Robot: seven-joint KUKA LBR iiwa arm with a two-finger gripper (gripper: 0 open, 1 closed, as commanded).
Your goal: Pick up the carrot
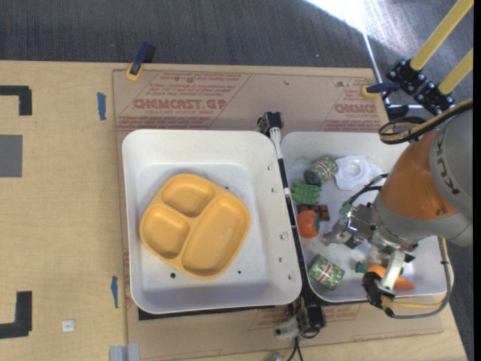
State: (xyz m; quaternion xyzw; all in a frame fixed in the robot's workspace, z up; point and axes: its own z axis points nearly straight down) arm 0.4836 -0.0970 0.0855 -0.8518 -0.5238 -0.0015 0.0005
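At lower right of the frame, near the lower right corner of the right bin (353, 298): carrot (403, 283), small and orange, on the bin floor close to the lower rim, partly hidden by robot hardware. Up and to the left of it, over the middle of the same bin: hand (349, 230), grey metal, at the end of the arm (421, 194), grey with an orange band, reaching in from the right edge. Hand's opening: impossible to tell from this angle; no object visibly gripped. Carrot near the hand but apart from it.

Left of the hand, by the bin's left wall: red ball (307, 222), with a brown bit (323, 215) just to its right and a green piece (306, 194) just above. Farther up: upper ball (325, 169), green and white, with a white thing (353, 173) just beside it on the right. Lower left of the same bin: lower ball (325, 271), also green and white, near the lower rim.

At frame centre, left bin (135, 201): yellow plate (195, 224) with three compartments, set on a diagonal, covering much of the floor.

Both bins side by side, meeting along a dark seam, on a brown sheet (188, 100) with red print, on the pale bench (60, 201). Black clamp (269, 120) at the top of the seam. Blue tape (101, 105) on the bench at left.
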